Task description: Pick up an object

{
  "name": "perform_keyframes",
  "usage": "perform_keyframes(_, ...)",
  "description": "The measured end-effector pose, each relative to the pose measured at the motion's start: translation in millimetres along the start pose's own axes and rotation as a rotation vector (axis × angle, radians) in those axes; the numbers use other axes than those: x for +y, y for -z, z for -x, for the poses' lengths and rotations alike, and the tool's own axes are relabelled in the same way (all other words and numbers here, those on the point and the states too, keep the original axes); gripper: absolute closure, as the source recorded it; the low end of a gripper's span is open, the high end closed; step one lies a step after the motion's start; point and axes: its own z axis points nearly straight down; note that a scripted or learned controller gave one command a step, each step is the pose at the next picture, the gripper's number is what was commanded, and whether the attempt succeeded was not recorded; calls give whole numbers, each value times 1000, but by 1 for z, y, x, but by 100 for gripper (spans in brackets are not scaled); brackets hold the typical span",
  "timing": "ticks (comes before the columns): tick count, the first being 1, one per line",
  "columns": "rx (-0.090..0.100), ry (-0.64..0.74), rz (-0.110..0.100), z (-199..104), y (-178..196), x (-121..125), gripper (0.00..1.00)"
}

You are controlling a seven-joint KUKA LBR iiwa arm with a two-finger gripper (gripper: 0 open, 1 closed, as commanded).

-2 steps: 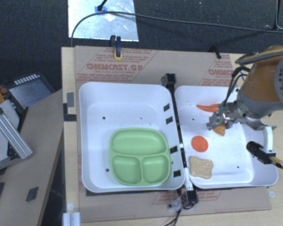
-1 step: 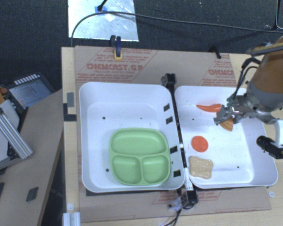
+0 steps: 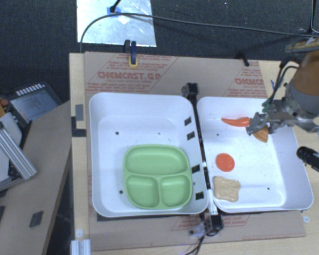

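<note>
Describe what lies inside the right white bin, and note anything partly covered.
The right bin holds an orange chili-shaped piece, a round orange-red disc and a tan bread-like piece. An orange wedge lies partly covered by the gripper; its top is hidden.
</note>
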Motion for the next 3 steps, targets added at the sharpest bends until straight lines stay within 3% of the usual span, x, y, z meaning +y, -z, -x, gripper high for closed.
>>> perform_keyframes(2, 3, 5, -3, -91, -3, 11, 100)
perform_keyframes(3, 3, 6, -4, -146, -9, 4, 100)
